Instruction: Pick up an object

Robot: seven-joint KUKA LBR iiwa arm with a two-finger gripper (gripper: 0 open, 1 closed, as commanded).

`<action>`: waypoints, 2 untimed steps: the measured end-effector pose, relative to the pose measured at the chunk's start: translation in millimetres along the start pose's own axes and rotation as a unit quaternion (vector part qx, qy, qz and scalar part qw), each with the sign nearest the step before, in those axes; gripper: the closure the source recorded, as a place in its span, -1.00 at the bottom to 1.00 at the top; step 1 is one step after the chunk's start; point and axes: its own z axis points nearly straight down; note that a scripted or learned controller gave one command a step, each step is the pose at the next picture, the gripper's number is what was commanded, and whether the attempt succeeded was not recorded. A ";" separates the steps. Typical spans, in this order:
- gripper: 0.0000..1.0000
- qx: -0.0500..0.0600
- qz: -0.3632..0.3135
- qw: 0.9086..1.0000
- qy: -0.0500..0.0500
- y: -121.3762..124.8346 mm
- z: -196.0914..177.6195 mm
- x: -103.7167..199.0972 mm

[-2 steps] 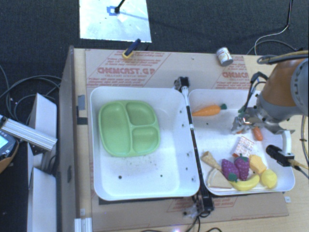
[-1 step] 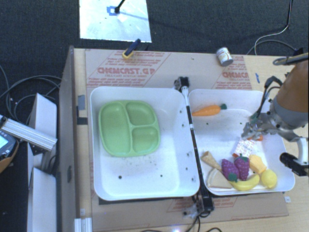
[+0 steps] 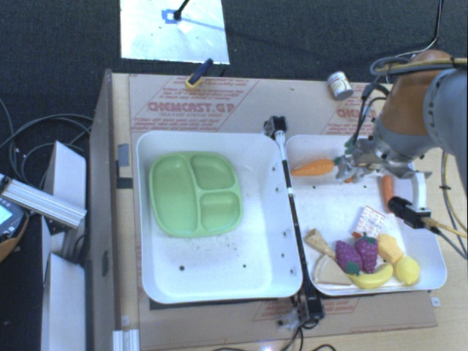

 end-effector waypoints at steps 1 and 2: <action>1.00 0.001 0.001 1.000 0.000 -32.1 14.3 4.0; 1.00 -0.001 0.000 1.000 -0.001 -49.6 -64.2 21.8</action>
